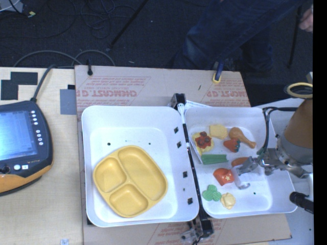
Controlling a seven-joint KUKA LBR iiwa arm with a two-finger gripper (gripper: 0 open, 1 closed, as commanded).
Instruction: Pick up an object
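The right bin point(276, 200) holds several toy foods. Among them are a yellow cheese block point(218, 131), a chicken drumstick point(241, 135), a pizza-like piece point(203, 141), a green stick point(214, 158) and a red pepper piece point(223, 176). A green broccoli point(211, 193) and a small yellow piece point(228, 200) lie near the front. My gripper point(246, 171) reaches in from the right and hangs low in this bin, just right of the red pepper piece and below an orange sausage point(238, 162). I see nothing clearly held in it.
The left bin point(102, 121) bears a yellow divided plate point(130, 180). A teach pendant point(20, 142) lies on the bench at far left. The arm's grey body point(301, 137) covers the right bin's right side. Cardboard point(153, 86) lies under both bins.
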